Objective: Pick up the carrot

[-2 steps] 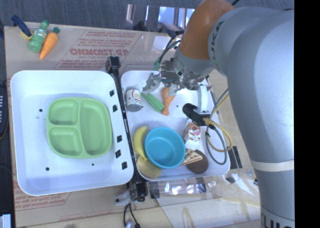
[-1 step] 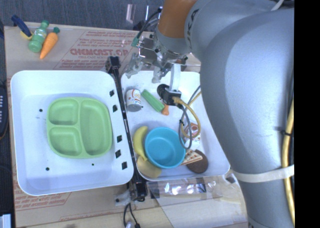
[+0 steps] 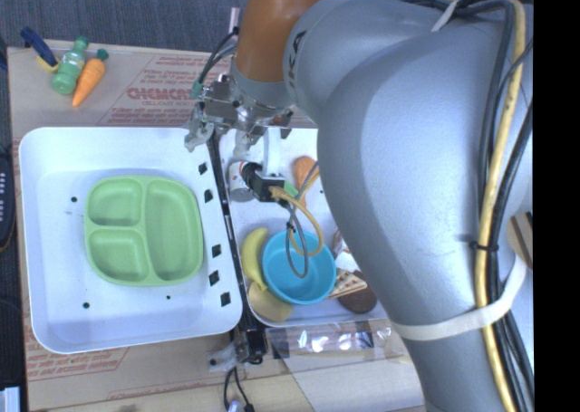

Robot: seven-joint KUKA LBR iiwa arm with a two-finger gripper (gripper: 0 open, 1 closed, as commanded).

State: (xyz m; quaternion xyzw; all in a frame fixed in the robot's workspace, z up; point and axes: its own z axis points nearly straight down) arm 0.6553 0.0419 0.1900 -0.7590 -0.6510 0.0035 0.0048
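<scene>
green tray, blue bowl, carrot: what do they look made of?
Green tray: likely moulded plastic, matte, uniform colour, soft rounded compartment walls. Blue bowl: probably plastic too, smooth, slightly glossy, thin even rim. Carrot: looks like a toy, plastic or rubber, flat orange body with a plain green top; too small to tell more.
</scene>
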